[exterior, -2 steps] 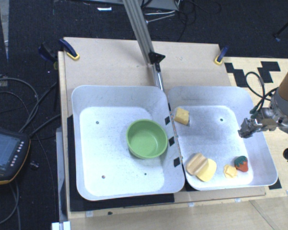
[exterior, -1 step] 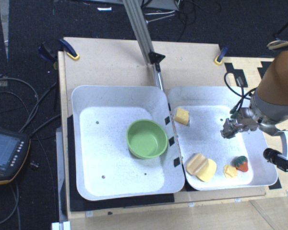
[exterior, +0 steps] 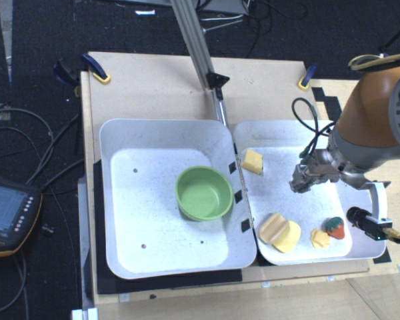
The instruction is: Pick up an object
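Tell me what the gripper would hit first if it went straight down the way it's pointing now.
Most likely bare floor of the right bin. The gripper hangs over an open patch, with the yellow block off to its left and the pale yellow pieces nearer the front. Depth is hard to judge here.

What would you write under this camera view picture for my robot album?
Grey robot gripper hovers over the right white bin of yellow foam pieces; a green bowl sits in the left bin.
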### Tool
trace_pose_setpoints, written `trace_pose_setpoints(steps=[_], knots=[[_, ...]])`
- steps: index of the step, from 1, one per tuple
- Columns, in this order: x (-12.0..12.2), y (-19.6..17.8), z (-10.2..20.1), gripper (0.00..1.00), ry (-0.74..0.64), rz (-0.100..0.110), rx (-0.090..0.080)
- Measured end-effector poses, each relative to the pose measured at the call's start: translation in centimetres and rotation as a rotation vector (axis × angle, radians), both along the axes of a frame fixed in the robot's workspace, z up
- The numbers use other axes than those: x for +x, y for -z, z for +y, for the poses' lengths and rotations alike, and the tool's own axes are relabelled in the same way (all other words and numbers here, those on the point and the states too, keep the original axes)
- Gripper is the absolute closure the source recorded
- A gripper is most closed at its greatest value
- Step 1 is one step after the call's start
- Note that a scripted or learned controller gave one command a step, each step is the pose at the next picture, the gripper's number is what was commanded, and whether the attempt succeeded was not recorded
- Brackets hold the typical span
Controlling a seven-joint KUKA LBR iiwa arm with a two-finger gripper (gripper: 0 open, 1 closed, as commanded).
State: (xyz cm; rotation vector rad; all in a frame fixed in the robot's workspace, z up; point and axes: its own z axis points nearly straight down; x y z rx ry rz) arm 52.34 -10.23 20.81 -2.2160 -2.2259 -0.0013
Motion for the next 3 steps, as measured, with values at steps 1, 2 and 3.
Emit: trace_pose_setpoints(steps=[1, 2, 3], knots=[[0.4, 0.6, 5.2, 1.00, -0.001, 0.000, 0.000], [1.9, -0.4, 10.2, 1.00, 0.000, -0.001, -0.001], [2.4, -1.9, 15.6, 1.00, 0.000, -0.001, -0.001]])
